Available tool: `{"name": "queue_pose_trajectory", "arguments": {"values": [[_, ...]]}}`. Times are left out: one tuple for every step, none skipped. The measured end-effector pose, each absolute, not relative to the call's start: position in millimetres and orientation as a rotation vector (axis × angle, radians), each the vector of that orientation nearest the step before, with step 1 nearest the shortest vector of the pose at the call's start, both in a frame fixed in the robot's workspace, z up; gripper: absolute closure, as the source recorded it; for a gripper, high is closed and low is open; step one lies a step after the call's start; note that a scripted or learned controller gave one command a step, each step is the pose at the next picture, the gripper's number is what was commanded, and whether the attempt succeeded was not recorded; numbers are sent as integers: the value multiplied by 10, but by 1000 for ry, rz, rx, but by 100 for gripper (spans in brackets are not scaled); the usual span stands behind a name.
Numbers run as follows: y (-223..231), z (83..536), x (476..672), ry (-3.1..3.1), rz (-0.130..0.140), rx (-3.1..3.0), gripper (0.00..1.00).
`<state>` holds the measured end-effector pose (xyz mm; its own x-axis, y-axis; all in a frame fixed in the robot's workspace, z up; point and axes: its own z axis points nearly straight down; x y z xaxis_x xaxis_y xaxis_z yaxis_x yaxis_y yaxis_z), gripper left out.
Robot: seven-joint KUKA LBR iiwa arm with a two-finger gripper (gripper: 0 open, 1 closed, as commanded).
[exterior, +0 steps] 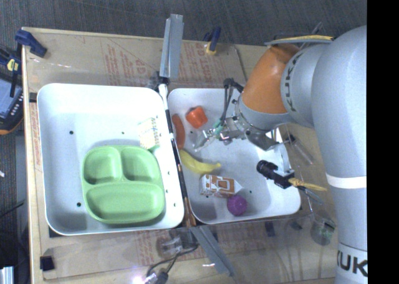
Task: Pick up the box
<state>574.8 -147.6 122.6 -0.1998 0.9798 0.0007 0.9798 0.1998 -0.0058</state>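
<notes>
The box (pixel 217 185), a small brown and white carton, lies flat in the front part of the right bin (pixel 274 205). My gripper (pixel 210 137) hangs over the middle of that bin, behind the box and well apart from it. A yellow banana (pixel 198 163) lies between the gripper and the box. Nothing shows in the gripper's grasp.
The right bin also holds an orange cup (pixel 197 116), a red-orange oblong thing (pixel 178 128) by the left wall and a purple ball (pixel 236 205) just right of the box. In the left bin (pixel 56 152) sit a green compartment tray (pixel 123 184) and a small pale packet (pixel 148 132).
</notes>
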Motion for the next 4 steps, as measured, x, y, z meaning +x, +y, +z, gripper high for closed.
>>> {"name": "queue_pose_trajectory", "arguments": {"values": [[-1765,1123,6196,-2441,0,-1976,0],[-2087,922,6575,-2512,0,-1884,0],[-1481,920,6087,-2407,2,-2015,0],[-1842,925,6575,-2409,-1,-2015,0]]}}
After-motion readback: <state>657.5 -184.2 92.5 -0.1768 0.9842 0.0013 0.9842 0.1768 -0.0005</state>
